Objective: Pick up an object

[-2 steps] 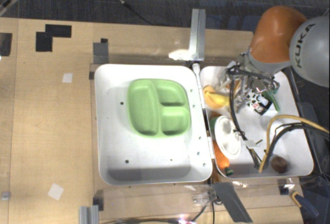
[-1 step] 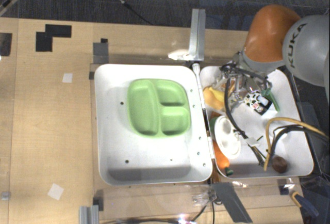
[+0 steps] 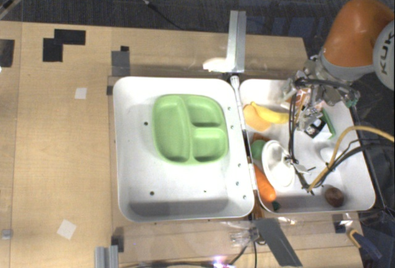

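Observation:
My gripper (image 3: 304,113) hangs over the upper part of the right bin (image 3: 358,199), just right of a yellow banana (image 3: 262,115). The orange band of the arm (image 3: 355,32) sits above it at the top right. Below the banana lie a green round object (image 3: 256,149), a white cup (image 3: 276,162) and an orange carrot (image 3: 264,185) along the bin's left side. A small brown object (image 3: 334,196) rests in the lower right corner. Nothing shows between the gripper's parts from this angle.
The left bin (image 3: 133,192) holds a green divided plate (image 3: 188,128). Black and yellow cables (image 3: 327,162) trail from the wrist across the right bin. A metal post (image 3: 236,41) stands behind the wall between the bins.

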Robot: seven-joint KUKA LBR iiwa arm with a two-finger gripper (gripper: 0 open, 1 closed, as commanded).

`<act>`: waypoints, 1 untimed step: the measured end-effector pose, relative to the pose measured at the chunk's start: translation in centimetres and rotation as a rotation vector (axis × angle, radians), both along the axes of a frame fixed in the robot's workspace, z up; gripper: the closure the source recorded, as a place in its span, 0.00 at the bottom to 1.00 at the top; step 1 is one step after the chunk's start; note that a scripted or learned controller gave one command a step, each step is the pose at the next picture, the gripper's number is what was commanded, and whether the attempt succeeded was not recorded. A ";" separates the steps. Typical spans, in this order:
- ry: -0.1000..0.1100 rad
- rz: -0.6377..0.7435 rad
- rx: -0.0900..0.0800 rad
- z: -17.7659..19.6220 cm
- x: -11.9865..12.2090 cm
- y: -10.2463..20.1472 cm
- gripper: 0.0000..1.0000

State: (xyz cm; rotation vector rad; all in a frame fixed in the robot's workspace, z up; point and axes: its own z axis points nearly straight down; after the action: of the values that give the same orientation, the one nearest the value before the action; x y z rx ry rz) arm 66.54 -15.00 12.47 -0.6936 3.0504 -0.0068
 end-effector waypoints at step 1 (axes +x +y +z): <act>-0.003 -0.026 0.000 -3.4 -4.3 -2.5 0.00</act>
State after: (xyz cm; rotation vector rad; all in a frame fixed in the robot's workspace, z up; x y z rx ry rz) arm 62.25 -17.54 9.07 -0.6536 3.0561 -0.0088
